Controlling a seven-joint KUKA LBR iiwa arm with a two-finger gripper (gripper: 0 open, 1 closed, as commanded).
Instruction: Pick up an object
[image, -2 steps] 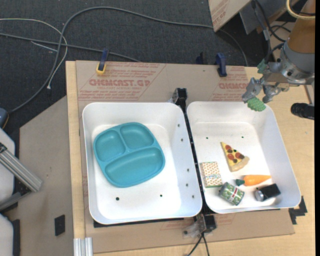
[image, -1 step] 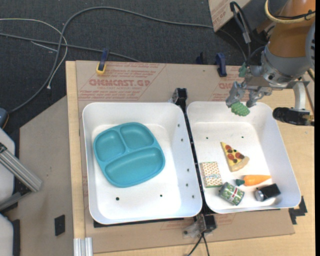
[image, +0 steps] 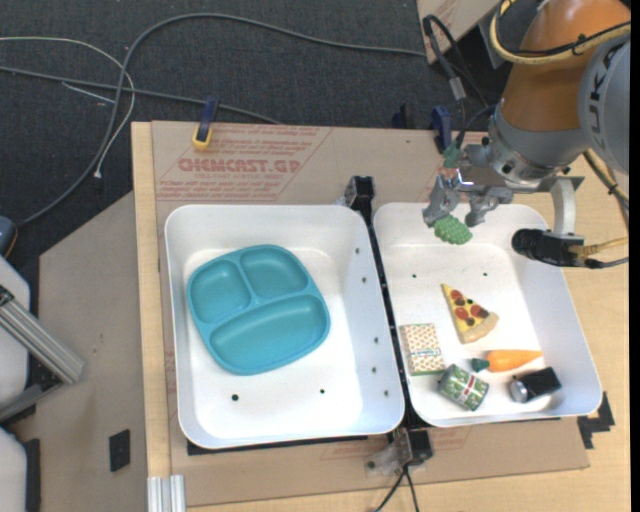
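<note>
Camera view from above: 2 white bins sit side by side on a cardboard-topped bench. Left bin (image: 190, 400) holds a teal divided plate (image: 258, 308), with bare floor around it. Gripper (image: 457, 212) hangs at 12 o'clock in the right bin (image: 520, 410), near its far rim, fingers spread apart, a green bumpy object (image: 453, 232) just below them, not clamped. Toward 6 o'clock lie a pizza slice (image: 469, 312), card (image: 422, 348), can (image: 462, 387), carrot (image: 512, 359), and black cylinder (image: 534, 385); the bin's middle floor is bare.

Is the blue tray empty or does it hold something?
Empty. All three compartments of the tray show bare blue; the toy food lies in the right bin.
</note>
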